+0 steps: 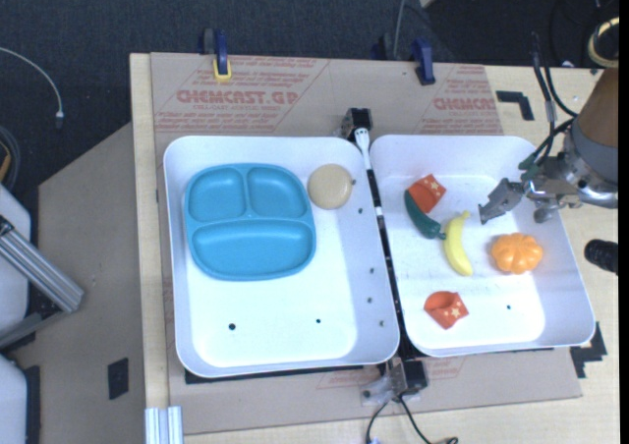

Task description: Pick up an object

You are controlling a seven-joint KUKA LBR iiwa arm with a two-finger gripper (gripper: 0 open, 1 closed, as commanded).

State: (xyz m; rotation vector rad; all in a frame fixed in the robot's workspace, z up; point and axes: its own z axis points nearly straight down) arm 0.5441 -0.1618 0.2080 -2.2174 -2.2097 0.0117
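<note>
The right bin (560, 319) holds a red pepper piece (428, 191) with a dark green stem (424, 221), a yellow banana (457, 244), an orange pumpkin-shaped toy (516, 252) and a small red block (446, 308). My gripper (521, 208) hangs over the right bin's far right part, just beyond the orange toy and to the right of the banana. Its fingers (498, 200) are spread open with nothing between them.
The left bin (295, 334) holds a blue divided plate (251, 219) and a tan ball (330, 187) at its far right corner. A black rail (378, 226) runs between the bins. Blue clamps (221, 54) sit on the bench's far edge.
</note>
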